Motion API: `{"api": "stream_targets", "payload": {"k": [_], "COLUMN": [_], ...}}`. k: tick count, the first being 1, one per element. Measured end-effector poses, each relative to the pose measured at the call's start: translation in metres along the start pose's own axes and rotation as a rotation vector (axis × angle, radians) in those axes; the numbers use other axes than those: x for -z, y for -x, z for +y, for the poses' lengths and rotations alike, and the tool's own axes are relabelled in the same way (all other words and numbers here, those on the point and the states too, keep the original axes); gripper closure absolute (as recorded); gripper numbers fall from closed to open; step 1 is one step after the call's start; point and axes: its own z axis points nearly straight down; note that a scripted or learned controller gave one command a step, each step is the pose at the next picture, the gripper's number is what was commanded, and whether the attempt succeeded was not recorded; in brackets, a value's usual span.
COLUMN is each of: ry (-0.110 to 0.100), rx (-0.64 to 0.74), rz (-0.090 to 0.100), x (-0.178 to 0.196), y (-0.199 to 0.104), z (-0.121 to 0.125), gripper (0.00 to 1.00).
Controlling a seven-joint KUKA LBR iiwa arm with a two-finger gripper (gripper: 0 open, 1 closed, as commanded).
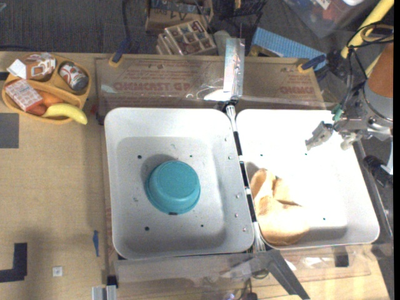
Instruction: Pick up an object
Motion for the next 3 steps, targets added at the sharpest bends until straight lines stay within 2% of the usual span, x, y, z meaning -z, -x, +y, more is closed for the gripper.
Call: {"api": "stream_targets", "payload": {"k": [1, 2, 3], "ry": [0.001, 0.013, 0.014], "rx": [0.116, 0.120, 0.170], "rz": [0.000, -0.003, -0.004], "x": [-0.097, -0.134, -0.134], "y": [-0.054, -0.063, -0.060], "z": [-0.047, -0.063, 0.017], "gripper": [0.00, 0.00, 0.00]}}
